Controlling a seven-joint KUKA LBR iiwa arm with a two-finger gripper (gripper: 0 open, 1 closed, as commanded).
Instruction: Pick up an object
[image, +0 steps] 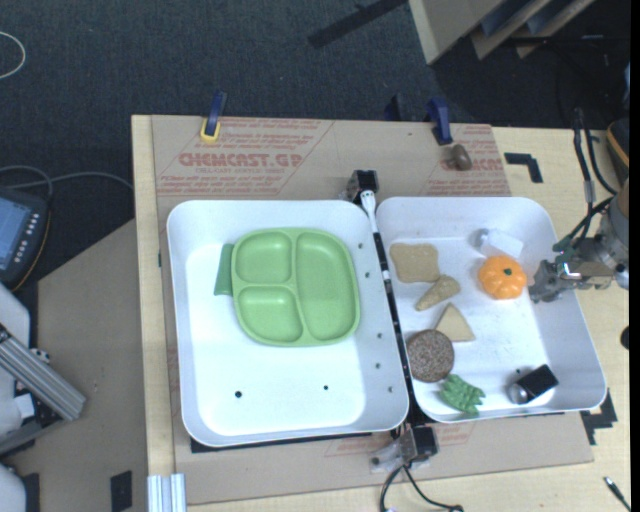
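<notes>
Two shallow white bins side by side on a brown worktop. Left bin: a green divided plate with three compartments, lying flat toward the far half, a darker green piece peeking out at its left edge. Right bin: an orange pumpkin-like ball near the right wall, a tan square piece at the far left, two tan wedges below it, a round brown speckled disc just beside the divider, a green leafy toy touching the disc's near edge, a small black block in the near right corner, a pale clear scrap just above the orange ball. Claw low over the right bin's right wall, just beside the orange ball, nothing seen between its tips; spread or pressed together, cannot tell. Printed in red on the worktop behind the bins: "CHEMCAST G P", the rest too faint to read. A yellow clamp and a blue clamp on the far edge.
</notes>
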